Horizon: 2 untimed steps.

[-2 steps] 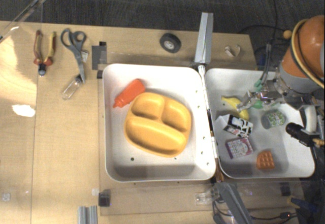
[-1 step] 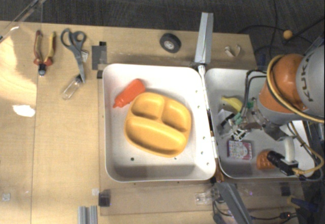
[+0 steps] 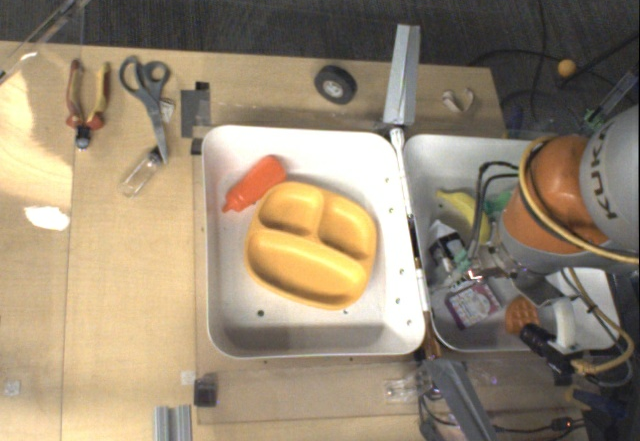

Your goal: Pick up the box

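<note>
So there are 2 white bins side by side on the wooden counter point(image 3: 120, 289). The left bin point(image 3: 300, 339) has a big yellow divided tray point(image 3: 312, 244) flipped over in the middle, with an orange bottle-shaped toy point(image 3: 252, 183) touching its upper left corner.

The right bin point(image 3: 440, 154) is where the arm point(image 3: 565, 194) is working, grey with the orange band, coming in from the right and covering a good part of that bin. The gripper point(image 3: 478, 267) hangs low over the bin, right above the box point(image 3: 470, 304), a small purplish-white carton lying near the bin's front wall. Honestly can't tell how the jaws stand; cables and the wrist hide them, so no saying whether they've got hold of anything.

Also in that bin: a yellow banana-like thing point(image 3: 458, 204) near the back left, a small dark-and-white item point(image 3: 447, 247) just beside the box, and a little orange piece point(image 3: 521, 313) to the box's right.

Up on the counter behind the left bin: scissors point(image 3: 150, 94), red-handled pliers point(image 3: 85, 99), and a roll of black tape point(image 3: 335, 83).
</note>
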Available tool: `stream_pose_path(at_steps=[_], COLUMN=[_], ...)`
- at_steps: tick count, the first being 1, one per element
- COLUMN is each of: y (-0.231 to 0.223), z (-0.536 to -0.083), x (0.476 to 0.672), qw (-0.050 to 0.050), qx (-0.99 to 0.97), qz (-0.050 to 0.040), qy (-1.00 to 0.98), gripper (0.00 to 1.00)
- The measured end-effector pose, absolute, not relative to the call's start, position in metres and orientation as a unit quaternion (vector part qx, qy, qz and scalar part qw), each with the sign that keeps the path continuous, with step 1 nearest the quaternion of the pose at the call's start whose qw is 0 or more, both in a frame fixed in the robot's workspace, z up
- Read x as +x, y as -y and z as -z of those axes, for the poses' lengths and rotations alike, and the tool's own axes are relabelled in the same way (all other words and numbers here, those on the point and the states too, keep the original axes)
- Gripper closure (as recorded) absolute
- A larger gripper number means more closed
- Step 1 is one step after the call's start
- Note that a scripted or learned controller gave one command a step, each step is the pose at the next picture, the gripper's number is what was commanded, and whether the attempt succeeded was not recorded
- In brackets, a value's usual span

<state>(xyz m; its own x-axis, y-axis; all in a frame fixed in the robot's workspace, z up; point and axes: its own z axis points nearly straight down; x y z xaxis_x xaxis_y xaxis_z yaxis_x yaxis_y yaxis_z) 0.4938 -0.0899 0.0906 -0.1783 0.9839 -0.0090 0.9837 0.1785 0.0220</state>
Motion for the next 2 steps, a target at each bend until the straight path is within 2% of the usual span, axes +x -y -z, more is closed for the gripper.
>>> stream_pose_path(at_steps=[1, 2], y=[0.090, 0.051], z=[-0.102, -0.185], x=[0.497, 0.535], qw=[0.014, 0.001], qx=[0.640, 0.802], qz=[-0.0075, -0.0015], qy=[-0.768, -0.597], gripper=[1.00, 1.00])
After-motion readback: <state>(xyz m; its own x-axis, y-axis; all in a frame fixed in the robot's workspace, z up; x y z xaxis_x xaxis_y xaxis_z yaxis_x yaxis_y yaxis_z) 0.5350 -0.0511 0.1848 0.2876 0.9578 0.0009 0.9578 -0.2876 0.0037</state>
